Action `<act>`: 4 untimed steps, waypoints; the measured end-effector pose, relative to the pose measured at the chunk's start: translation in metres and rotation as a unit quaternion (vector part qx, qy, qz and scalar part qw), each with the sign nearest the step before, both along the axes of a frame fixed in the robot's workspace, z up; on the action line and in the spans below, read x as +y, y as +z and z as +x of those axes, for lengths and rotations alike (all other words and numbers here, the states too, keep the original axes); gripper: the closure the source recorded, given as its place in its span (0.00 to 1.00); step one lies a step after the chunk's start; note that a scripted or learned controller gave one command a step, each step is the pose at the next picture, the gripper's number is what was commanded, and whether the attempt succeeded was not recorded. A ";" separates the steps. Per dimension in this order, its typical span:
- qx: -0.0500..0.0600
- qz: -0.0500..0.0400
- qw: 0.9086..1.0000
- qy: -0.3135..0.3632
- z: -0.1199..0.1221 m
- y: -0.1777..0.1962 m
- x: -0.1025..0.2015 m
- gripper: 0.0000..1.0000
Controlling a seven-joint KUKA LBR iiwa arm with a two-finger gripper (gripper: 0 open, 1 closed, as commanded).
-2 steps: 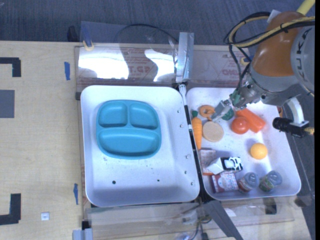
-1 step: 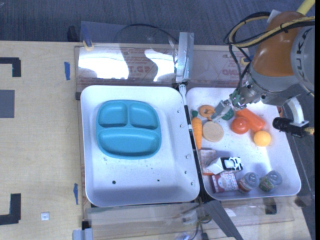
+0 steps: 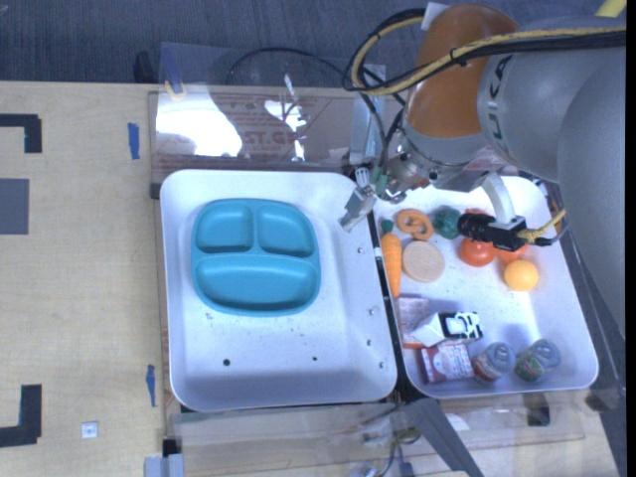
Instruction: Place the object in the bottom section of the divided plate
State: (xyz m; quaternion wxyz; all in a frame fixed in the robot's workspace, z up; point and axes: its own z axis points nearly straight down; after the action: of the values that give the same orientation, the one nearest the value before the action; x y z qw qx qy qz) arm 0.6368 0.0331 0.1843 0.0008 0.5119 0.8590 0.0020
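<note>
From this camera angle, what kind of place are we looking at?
Probably a robotics lab test bench, not a kitchen: a grey robot arm with an orange band reaches over two shallow white bins, one holding a blue divided plastic plate, the other toy food such as a plastic carrot.

blue divided plate (image 3: 256,256), white bins (image 3: 189,346), orange carrot (image 3: 392,262)
</note>
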 end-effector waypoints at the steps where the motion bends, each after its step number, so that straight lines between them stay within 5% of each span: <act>1: -0.004 -0.002 0.996 0.089 0.012 0.080 0.005 0.00; 2: 0.003 -0.001 0.975 0.224 -0.004 -0.030 0.090 0.00; 3: -0.003 -0.001 0.953 0.302 0.017 -0.005 0.170 0.00; 4: -0.005 -0.002 0.928 0.373 0.015 0.056 0.193 0.00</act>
State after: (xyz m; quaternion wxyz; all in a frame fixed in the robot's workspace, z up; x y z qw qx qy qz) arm 0.6521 0.2258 0.2401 0.0054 0.1541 0.9880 0.0029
